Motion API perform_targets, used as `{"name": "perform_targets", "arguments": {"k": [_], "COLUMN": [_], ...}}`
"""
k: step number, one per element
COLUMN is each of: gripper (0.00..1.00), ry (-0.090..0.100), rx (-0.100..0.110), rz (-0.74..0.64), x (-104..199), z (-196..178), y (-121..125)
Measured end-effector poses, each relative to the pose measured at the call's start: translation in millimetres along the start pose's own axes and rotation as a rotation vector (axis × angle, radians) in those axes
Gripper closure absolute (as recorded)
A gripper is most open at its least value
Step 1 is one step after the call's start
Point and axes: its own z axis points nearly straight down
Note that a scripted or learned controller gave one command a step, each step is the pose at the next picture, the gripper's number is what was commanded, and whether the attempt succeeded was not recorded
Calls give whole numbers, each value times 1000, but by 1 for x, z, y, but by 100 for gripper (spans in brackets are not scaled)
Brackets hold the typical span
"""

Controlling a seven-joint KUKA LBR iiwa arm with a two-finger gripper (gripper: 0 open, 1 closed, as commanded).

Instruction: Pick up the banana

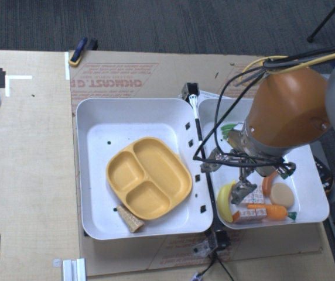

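Observation:
The yellow banana (224, 203) lies curved against the left wall of the right bin (315, 213), near its front corner. My gripper (242, 192) hangs low over that bin, right beside the banana's upper right edge and seemingly touching it. The orange wrist band (287, 107) and the arm above it hide much of the bin's middle and back.
Right of the banana lie a small printed box (251, 215), a carrot (271, 211), a beige round item (283, 195) and an orange piece (266, 184); something green (232, 128) peeks out behind. The left bin (91, 174) holds a yellow divided plate (149, 177) and a brown bread piece (130, 219).

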Motion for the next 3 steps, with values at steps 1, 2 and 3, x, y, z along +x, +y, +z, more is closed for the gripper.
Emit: {"name": "perform_targets", "arguments": {"k": [1,2,3], "gripper": [0,0,0], "ry": [1,0,-1], "rx": [-1,0,0], "rz": [-30,-385,-640], "x": [2,9,8], "z": [0,0,0], "y": [16,5,9]}}
